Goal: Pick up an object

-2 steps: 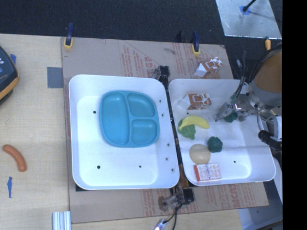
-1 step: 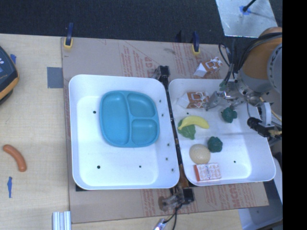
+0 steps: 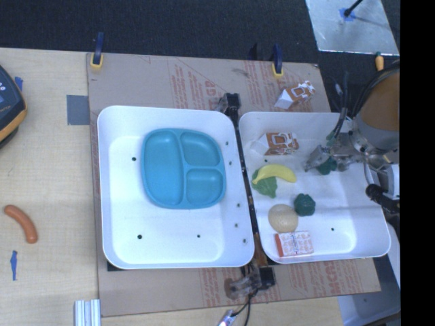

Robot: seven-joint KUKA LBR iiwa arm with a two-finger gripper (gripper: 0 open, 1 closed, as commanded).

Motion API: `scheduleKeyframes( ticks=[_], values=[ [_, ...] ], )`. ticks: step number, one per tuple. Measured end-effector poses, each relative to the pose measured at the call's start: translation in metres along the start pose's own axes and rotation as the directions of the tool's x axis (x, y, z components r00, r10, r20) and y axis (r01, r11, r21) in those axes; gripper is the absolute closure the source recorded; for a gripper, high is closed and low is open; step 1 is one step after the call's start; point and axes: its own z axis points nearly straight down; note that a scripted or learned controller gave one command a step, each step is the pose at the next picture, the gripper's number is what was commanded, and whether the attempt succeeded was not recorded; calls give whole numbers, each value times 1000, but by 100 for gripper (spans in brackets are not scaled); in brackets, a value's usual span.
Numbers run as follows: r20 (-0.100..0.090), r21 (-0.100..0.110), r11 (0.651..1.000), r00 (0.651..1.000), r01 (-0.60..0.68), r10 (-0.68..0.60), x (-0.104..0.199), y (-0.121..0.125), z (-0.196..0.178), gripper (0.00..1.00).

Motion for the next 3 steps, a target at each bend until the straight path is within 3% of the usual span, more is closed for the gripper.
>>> scheduleKeyframes(
  ticks=[1,2,3],
  values=[
    [0,27,1000,1000,1,-1,54,48,0,0],
    [0,0,1000,1000,-1,1,3,-8,0,0],
    [1,1,1000,1000,2,-2,2,-7,-10,100]
  ],
)
